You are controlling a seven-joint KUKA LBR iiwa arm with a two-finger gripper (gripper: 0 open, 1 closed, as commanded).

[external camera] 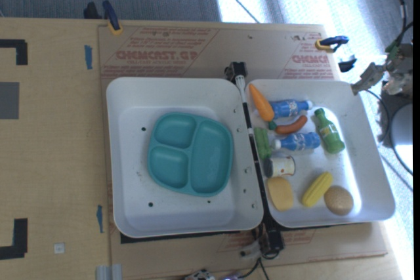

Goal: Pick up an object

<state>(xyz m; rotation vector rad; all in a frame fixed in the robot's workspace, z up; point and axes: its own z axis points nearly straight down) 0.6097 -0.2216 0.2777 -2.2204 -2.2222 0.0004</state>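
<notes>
Toys crowded the right bin (367,134); our end effector (371,79) hung off its far right rim.

We saw carrot (260,101), two bottles, sausage (291,125), green bottle (328,131), corn (317,187) and potato (338,200) packed close, little room between them. Left bin (125,141) held one teal tray (191,154), open floor around it. End effector's fingers: we couldn't tell.

Red "CHEMCAST GP" print is showing upside down on brown board (164,52); partial repeat is sitting at right, w/ bottle labels unreadable.
</notes>
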